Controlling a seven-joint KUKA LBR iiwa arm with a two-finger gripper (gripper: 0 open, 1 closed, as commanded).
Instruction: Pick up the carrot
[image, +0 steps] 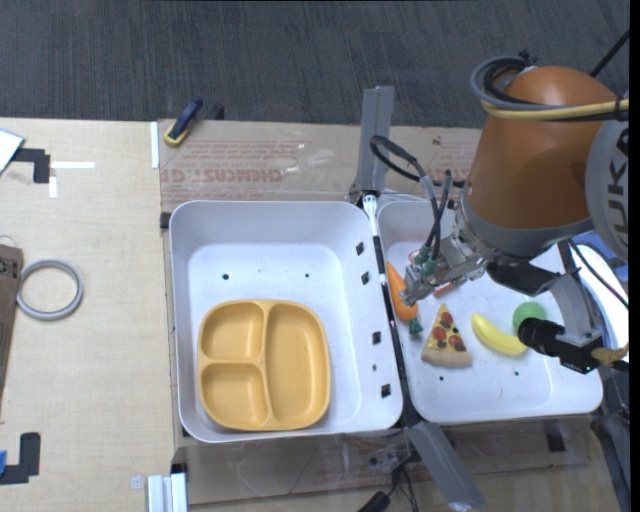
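Wooden bench (80, 400) carrying two white bins, arm over the right one.

Nearest the camera, the left bin (190, 250) holds a yellow divided plate (265, 362). The right bin (500, 400) holds a pizza slice toy (446, 338), a banana (497, 336) and a green item (528, 316) partly hidden behind arm hardware. The carrot (401, 293) lies along the right bin's left wall, just left of the pizza slice. The gripper (432, 280) hangs just right of the carrot, very close to it; contact cannot be confirmed. Whether the gripper is parted or closed cannot be told, and nothing is seen held. Farther back, a tape roll (46, 289) lies on the bench at left, and a blue and yellow tool (184, 121) lies near the rear edge.
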